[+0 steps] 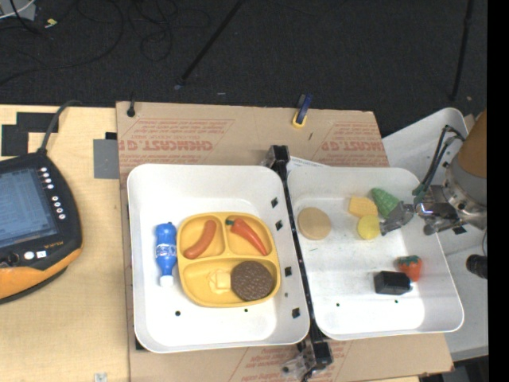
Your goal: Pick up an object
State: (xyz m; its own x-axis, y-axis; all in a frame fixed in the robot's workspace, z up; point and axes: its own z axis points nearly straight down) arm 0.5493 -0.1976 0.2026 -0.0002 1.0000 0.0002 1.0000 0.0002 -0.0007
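Camera view: your end effector point(404, 218) hangs low at the right bin's point(334, 325) right side, fingers spread and pinching nothing, one tip just beside the green piece point(385, 200) and lemon point(368, 228). That cluster looks like your likeliest pick. The black block point(391, 282) and strawberry point(410, 267) sit nearer; the tray point(192, 293) stays left.

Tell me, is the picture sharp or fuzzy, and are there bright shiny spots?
In the camera view the yellow tray and blue bottle look fairly sharp; the tool at the right is a bit blurry; the white bins are brightly lit without harsh glare; the black backdrop behind stays dim.
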